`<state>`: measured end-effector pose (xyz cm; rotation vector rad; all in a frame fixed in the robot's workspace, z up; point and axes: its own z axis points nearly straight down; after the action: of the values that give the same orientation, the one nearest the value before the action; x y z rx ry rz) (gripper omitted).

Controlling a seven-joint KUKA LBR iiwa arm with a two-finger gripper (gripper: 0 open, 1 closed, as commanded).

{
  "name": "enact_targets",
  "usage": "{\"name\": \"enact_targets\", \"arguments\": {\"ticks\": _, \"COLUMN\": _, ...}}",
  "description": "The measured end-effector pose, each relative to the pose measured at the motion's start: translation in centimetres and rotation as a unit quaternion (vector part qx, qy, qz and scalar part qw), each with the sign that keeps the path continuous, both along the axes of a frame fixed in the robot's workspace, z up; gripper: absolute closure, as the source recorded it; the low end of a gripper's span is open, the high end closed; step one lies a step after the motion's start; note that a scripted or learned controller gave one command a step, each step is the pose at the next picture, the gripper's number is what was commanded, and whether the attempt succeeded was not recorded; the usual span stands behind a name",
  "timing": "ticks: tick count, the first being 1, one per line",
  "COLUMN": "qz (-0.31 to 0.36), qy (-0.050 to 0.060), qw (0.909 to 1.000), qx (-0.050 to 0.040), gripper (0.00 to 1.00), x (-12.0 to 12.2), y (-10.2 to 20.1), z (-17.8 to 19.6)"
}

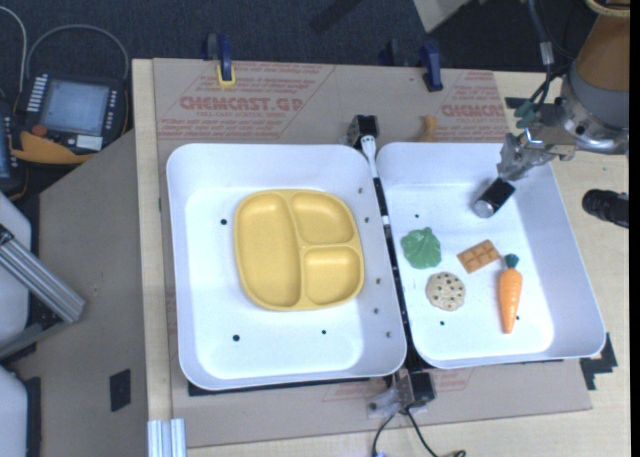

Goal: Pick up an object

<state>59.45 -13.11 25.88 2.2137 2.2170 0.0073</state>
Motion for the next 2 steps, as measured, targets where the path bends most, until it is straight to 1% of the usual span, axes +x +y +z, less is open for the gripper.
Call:
{"name": "enact_targets", "arguments": {"ticks": 1, "qz": 0.0, "qy": 0.002, "qw": 1.0, "qx": 0.0004, "gripper": 1.0, "x": 0.1, "y": 0.0, "z": 2.3}}
{"name": "enact_targets", "arguments": {"ticks": 2, "qz": 0.002, "qy": 0.006, "qw": 1.0, "qx": 0.0027, "gripper": 1.0, "x": 0.6, "y": 5.5, "z": 0.1}}
